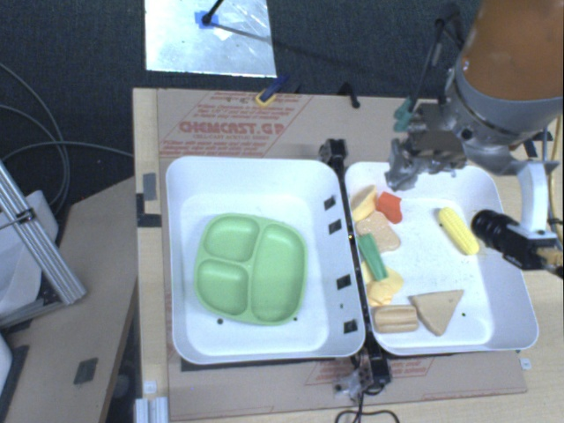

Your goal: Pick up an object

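Basically nothing is being carried yet. The left bin (188, 188) is holding just a green divided plate (251, 269), lying flat mid-bin. The right bin (504, 307) is holding all the toy food. A tan piece (362, 204) and a red piece (389, 207) are sitting far left, and a green stick (371, 256) is lying along the left wall. A bun-like roll (395, 319) and a tan wedge (438, 309) are on the near side, with a corn cob (457, 230) lying right of centre. The gripper (401, 176) is hanging over that bin's far-left corner, just beyond the red piece, likely the closest candidate. Nothing is showing between the jaws. Parted or closed, cannot tell, because the tips are blurring into dark wrist hardware. Their height above the floor is also unclear. Grasp and lift are looking undone. The upper arm is being cut off top right.
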Motion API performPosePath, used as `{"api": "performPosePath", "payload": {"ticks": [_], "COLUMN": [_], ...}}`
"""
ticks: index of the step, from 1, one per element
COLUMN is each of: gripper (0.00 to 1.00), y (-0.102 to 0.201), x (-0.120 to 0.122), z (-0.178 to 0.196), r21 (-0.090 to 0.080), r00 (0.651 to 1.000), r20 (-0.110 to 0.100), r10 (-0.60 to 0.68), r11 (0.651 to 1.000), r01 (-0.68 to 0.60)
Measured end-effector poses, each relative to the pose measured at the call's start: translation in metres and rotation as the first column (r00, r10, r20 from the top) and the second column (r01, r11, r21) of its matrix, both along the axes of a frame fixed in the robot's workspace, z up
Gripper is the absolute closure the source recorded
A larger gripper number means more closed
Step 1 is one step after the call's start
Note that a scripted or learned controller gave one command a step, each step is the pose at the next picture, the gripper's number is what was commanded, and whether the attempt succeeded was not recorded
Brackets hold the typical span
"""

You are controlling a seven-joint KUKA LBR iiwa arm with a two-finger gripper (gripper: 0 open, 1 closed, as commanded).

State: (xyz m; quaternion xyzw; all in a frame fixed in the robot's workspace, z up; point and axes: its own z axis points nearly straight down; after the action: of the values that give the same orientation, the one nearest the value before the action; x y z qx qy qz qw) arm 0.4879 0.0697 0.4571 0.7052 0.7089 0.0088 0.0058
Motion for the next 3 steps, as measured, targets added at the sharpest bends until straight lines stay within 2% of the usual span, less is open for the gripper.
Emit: {"api": "performPosePath", "payload": {"ticks": [1, 2, 3], "gripper": [1.00, 1.00, 1.00], "y": [0.032, -0.045, 0.019], "x": [-0.003, 0.000, -0.001], "z": [-0.182, -0.031, -0.085], "r21": [-0.006, -0.004, -0.003], "r00": [0.999, 1.000, 1.000], "r20": [-0.033, -0.001, -0.022], "r10": [-0.003, -0.011, 0.004], "r11": [1.000, 1.000, 1.000], "r01": [0.003, 0.011, -0.004]}}
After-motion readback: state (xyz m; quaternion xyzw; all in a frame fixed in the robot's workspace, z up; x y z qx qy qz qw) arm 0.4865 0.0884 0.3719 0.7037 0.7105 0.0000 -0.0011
